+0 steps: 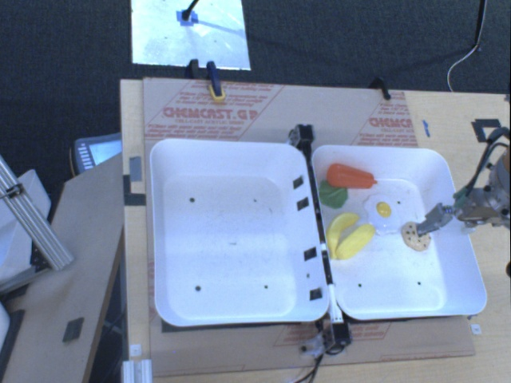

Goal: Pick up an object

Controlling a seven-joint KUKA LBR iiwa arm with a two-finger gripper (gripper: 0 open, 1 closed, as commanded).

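Pale wood makes up the surface (96, 238), with a printed cardboard sheet (239, 110) under two white bins. Nearest the camera are the bins' front walls. The left bin (231, 313) has a bare floor, so the work is all in the right bin (399, 303).

A little further back in the right bin, two yellow pieces (351, 236) lie touching each other close to the divider. Level with them, towards the bin's right side, sits a small brown cookie (415, 236), and this looks like the target. The tip of the arm (471, 206) reaches in from the right and ends just beside and above the cookie, at its right edge. Whether the jaws are apart or together cannot be told at this size, nor whether they touch the cookie.

Behind the cookie is a toy fried egg (384, 210), its white just beside or touching the cookie's far-left edge. Further back lies an orange carrot (351, 176) with a green piece (332, 195) by the divider.

The step in hand looks like the final approach. To do it well, the jaws should be centred over the cookie and not hang off its right rim. They should straddle it along the line that keeps clear of the egg, then go down to the bin floor before closing, since the cookie looks flat and thin. A shallow close would likely slip over the top; an off-centre one might nudge it under the egg's edge.

Beyond the bins, a yellow clamp (215, 86) pins the cardboard's far edge, and a shiny metal sheet (192, 22) lies on dark carpet.
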